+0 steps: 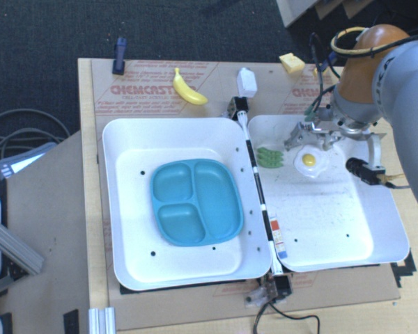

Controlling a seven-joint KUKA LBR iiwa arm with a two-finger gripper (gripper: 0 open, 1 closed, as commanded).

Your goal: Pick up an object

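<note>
gripper (319,132) low in right bin (334,221), near its 12 o'clock wall | fingers state: cannot tell | fried egg (308,162) just below gripper | green object (269,158) at egg's 9 o'clock | blue tray (195,200) in left bin (125,186)

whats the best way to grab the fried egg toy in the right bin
The flat white fried egg toy with a yellow yolk lies flat on the floor of the right white bin, so it likely needs a straight top-down approach, jaws closing across its thin white rim rather than over the yolk. The green leafy toy lies to its left in the picture, so pinching along the near-far line looks safer.
</note>
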